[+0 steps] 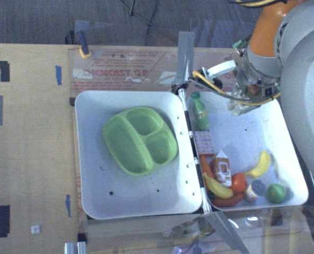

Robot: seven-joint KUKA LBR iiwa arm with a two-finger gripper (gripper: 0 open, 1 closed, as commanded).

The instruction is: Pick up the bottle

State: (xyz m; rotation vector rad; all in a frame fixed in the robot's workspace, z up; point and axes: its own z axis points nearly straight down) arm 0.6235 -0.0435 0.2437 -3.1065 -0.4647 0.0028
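Observation:
The bottle (200, 112) is small and green with a green cap. It lies along the left wall of the right bin (284, 136), near the far corner. My gripper (240, 107) hangs over the far end of that bin, to the right of the bottle and apart from it. Nothing is seen held in it.
A green divided plate (141, 140) fills the middle of the left bin (93, 184). At the near end of the right bin lie two bananas (218, 188) (260, 164), a small carton (222, 169), a tomato (239, 182), a lime (276, 193) and a small cup (256, 188).

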